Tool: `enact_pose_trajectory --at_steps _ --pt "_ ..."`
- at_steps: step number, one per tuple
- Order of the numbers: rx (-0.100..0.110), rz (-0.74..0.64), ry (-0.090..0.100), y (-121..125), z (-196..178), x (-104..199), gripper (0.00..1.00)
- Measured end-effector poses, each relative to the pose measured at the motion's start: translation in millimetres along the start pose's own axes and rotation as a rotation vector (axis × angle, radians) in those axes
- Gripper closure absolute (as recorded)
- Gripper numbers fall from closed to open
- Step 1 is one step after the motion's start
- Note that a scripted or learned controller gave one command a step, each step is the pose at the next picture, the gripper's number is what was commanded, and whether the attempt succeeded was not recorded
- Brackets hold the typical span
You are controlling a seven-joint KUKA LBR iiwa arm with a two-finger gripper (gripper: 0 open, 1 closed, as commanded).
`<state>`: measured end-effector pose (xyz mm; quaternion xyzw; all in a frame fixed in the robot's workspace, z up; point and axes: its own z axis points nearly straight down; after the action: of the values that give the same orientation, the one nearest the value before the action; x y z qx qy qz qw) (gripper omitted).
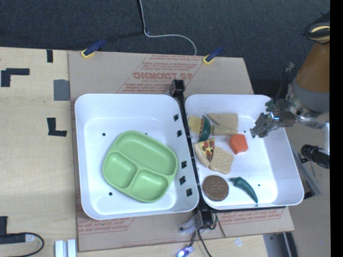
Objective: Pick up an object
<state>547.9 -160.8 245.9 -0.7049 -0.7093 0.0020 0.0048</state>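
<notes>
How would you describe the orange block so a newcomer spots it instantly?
Look in the right-hand white bin, the one crowded with toy food. The small orange block sits near its middle, right of the tan bread slices. It is the sole bright orange, boxy piece there.

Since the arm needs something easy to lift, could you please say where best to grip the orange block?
Grip the orange block across its flat opposite sides, coming straight down from above. It is small and boxy, and it lies apart from the bread and the green pepper.
</notes>
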Motion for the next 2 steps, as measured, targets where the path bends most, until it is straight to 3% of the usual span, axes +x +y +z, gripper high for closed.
enact_pose_trajectory --at_steps 1,2 --pt "-0.027 -0.004 -0.006 24 -159 59 1.0" --pt "0.001 -0.001 -0.002 37 -49 121 1.0"
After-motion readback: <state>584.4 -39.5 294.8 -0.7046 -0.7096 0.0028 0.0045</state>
